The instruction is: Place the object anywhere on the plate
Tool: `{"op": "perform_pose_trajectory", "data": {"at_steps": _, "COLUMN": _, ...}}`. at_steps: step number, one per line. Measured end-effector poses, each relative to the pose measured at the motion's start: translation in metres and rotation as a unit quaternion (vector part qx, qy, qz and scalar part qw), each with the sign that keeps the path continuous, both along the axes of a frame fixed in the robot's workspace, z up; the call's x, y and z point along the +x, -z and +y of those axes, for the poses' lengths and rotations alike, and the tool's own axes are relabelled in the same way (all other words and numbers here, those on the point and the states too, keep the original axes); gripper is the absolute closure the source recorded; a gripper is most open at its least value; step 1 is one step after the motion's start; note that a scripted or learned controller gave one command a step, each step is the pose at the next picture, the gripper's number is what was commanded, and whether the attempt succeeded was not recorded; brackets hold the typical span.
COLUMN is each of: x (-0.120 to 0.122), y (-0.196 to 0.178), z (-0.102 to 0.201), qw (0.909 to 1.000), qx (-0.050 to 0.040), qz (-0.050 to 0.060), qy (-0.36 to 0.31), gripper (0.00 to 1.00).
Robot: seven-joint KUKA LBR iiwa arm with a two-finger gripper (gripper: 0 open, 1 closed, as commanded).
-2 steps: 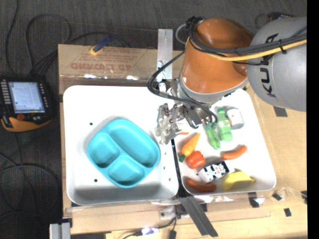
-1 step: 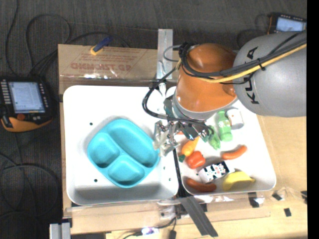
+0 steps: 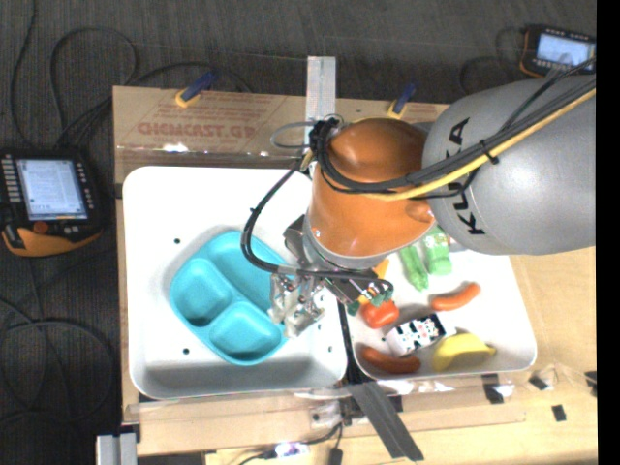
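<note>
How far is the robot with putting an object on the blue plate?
Done: the arm has reached in, and its tool is at the right edge of the blue plate, whose compartments look bare. In hand: I cannot tell whether the tool holds anything. Left: an object must rest on the plate. The toy foods, such as the tomato and sausage, lie in the right bin.

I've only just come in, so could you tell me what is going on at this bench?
A grey KUKA arm with an orange band reaches in over two white bins. Its gripper hangs at the right edge of the blue divided plate in the left bin. Whether it holds anything is unclear. The right bin holds toy food: a tomato, green vegetables, two sausages and a yellow piece.
</note>
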State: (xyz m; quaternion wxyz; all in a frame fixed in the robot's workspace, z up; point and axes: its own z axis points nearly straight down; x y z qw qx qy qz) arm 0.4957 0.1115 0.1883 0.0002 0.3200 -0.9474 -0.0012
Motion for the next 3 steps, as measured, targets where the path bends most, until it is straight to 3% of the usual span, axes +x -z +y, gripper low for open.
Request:
{"op": "perform_pose_trajectory", "data": {"at_steps": 1, "x": 0.001, "y": 0.04, "z": 0.058, "qw": 0.9886, "qx": -0.0003, "qz": 0.0, "qy": -0.15, "gripper": 1.0}}
{"op": "perform_pose_trajectory", "data": {"at_steps": 2, "x": 0.023, "y": 0.001, "z": 0.053, "qw": 0.9593, "qx": 0.0009, "qz": -0.002, "qy": -0.282, "gripper": 1.0}}
{"op": "perform_pose_trajectory", "data": {"at_steps": 3, "x": 0.022, "y": 0.001, "z": 0.053, "qw": 0.9592, "qx": 0.0014, "qz": -0.002, "qy": -0.283, "gripper": 0.0}}
